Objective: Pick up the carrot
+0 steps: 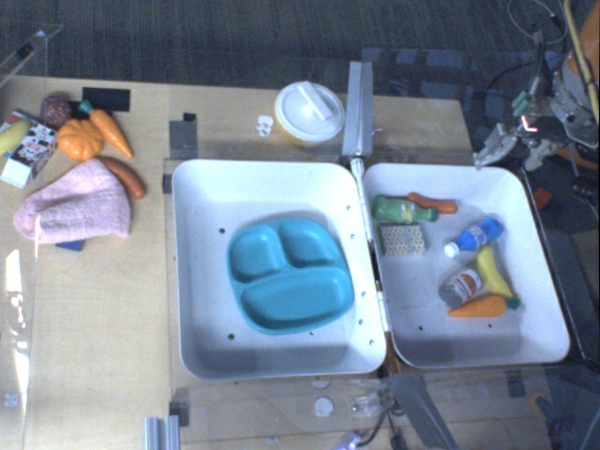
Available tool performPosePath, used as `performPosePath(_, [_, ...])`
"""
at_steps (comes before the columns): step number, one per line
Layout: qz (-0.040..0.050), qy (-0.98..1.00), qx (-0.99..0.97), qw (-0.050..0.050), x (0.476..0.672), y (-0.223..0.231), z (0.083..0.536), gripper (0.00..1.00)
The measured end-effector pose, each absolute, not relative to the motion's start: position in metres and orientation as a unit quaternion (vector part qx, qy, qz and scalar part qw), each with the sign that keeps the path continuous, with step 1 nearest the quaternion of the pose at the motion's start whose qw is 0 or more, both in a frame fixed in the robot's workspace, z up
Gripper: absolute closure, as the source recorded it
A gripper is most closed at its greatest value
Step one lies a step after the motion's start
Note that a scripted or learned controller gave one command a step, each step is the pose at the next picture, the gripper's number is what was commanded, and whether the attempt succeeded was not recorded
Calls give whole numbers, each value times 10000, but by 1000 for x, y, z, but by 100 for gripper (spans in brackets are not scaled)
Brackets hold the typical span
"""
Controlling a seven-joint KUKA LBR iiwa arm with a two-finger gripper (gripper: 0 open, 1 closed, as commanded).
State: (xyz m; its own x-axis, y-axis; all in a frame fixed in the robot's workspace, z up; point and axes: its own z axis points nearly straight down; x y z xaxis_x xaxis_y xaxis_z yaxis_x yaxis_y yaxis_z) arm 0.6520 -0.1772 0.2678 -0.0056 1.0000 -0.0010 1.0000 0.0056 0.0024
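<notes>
The carrot (pixel 478 307) is orange with a green stub. It lies flat near the front of the right bin (pixel 544 345), just below a small can (pixel 461 286) and a yellow banana (pixel 493 272). My gripper (pixel 514 150) hangs over the bin's far right corner, well behind the carrot, at the end of the arm that comes in from the upper right. Its two fingers (pixel 491 144) stand apart with nothing between them.
The right bin also holds a green bottle (pixel 401 211), a red-orange pepper (pixel 433 202), a sponge (pixel 403 240) and a blue-and-white bottle (pixel 474 236). A blue divided plate (pixel 291 275) sits in the left bin. A second carrot (pixel 112 131), a pumpkin and a pink cloth (pixel 75 204) lie far left.
</notes>
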Motion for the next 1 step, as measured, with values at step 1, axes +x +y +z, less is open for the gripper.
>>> performPosePath(1, [-2, 6593, 7519, 1, 601, -183, 165, 0])
